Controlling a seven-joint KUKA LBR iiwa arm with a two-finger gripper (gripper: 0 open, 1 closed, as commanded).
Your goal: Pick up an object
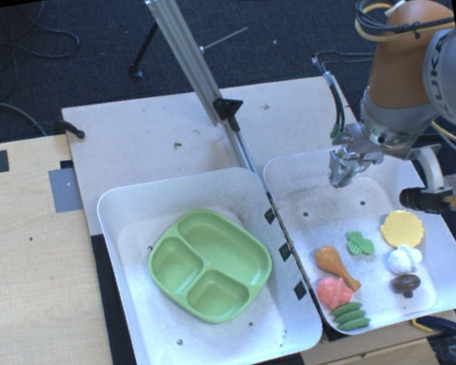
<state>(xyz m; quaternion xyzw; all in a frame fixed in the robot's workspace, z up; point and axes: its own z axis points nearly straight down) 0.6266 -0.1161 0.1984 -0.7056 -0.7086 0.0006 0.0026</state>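
Note:
My gripper [344,172] hangs over the far part of the right bin [302,208], with nothing between its fingers. Toy foods lie in the near half of that bin: an orange drumstick [335,266], a small green leaf [360,243], a yellow disc [402,229], a white ball [402,260], a brown mushroom [406,283], a pink lump [334,291] and green pea pods [350,315]. All of them sit below and apart from the gripper.
A green divided plate [210,264] lies in the left bin [124,239]. A slanted metal rail [193,57] runs from the top down to the divider between the bins. The arm's orange and grey body [407,58] stands at the right.

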